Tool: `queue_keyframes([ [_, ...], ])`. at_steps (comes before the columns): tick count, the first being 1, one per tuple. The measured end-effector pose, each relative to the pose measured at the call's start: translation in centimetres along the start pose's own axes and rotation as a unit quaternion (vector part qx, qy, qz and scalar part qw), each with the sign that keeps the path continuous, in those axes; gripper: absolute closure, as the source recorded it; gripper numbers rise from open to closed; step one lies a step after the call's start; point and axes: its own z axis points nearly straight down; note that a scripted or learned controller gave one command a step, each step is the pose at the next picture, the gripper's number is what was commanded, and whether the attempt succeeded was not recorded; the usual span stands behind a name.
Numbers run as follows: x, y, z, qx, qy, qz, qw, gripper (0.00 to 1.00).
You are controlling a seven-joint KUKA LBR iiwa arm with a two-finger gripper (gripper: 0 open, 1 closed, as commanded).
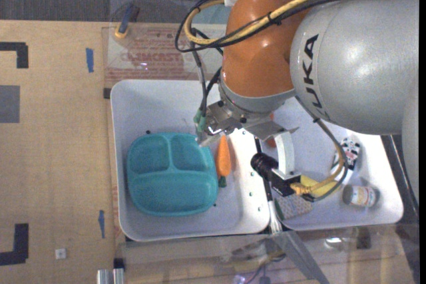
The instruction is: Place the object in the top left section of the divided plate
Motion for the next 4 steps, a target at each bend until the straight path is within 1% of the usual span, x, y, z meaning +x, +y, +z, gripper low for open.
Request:
queue_keyframes([
  [1,2.0,2.5,-16.2,0.000,0.000,-0.002,1.0000,1.00],
  [2,5.5,-1.8,-8.0,0.002,0.000,0.085,0.9964,1.00],
  [3,6.1,-1.5,0.5,0.001,0.001,-0.074,0.9972,1.00],
  [4,4.2,-2.1,16.8,-0.006,0.001,-0.056,0.9984,1.00],
])
